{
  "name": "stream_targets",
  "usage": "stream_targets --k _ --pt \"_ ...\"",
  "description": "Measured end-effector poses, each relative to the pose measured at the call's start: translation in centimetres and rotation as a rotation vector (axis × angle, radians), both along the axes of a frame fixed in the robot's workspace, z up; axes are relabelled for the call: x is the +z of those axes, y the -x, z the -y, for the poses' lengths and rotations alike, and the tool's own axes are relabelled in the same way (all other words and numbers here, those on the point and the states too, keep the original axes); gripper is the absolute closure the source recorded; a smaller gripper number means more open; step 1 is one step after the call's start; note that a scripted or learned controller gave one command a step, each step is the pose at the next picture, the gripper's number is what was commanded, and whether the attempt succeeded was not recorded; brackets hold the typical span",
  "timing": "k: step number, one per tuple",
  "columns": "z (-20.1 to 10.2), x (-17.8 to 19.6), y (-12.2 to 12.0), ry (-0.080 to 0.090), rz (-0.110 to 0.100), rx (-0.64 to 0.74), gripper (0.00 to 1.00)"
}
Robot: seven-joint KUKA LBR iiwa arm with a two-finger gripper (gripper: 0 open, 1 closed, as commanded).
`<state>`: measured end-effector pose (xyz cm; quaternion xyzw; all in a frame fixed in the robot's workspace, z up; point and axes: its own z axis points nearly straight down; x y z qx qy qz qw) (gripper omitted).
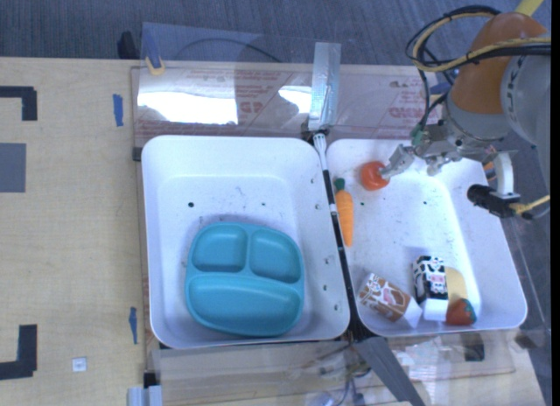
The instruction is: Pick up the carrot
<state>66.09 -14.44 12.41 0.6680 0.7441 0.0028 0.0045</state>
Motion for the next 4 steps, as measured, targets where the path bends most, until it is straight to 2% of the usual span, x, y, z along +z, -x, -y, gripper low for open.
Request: stream_targets --k 1,2,3,4 --pt "-2.6 -3.7 7.7 -0.002 -0.007 0.047 0.0" --pt "-4.0 -3.6 13.0 -0.002 -0.006 0.013 0.0" --pt "-2.0 -3.6 17.8 0.002 -0.003 0.249 0.0" --pt "3.8 -3.7 13.2 0.001 -0.004 0.091 0.0"
